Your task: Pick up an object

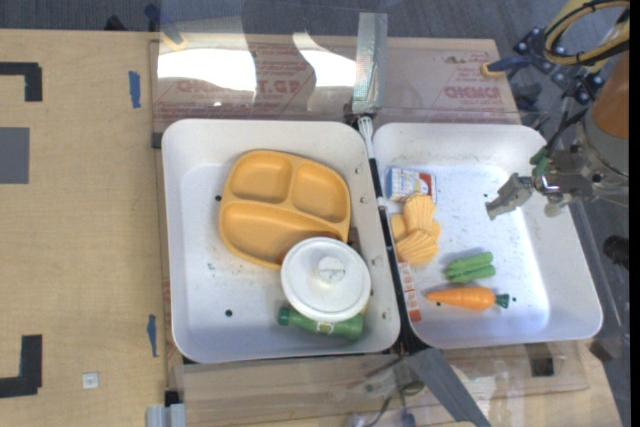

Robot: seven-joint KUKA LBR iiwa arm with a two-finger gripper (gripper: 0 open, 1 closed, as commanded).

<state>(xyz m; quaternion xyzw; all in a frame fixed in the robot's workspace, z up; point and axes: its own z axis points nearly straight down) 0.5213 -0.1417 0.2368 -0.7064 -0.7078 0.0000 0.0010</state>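
The right bin [575, 300] holds an orange toy carrot [462, 297], a green pea pod [470, 266], two yellow ridged pieces [417, 227] and a small white packet with blue and red print [411, 183]. My gripper [527, 203] hovers over the right bin's upper right part, above and to the right of the pea pod. Its fingers [505, 199] stand apart with nothing between them. The carrot lies near the bin's front wall, well below the gripper.
The left bin [185, 245] carries a yellow divided plate [280, 200], a white round bowl [326, 277] and a green item [325, 322] under the bowl's front edge. Yellow and black cables [585, 5] hang at the upper right.
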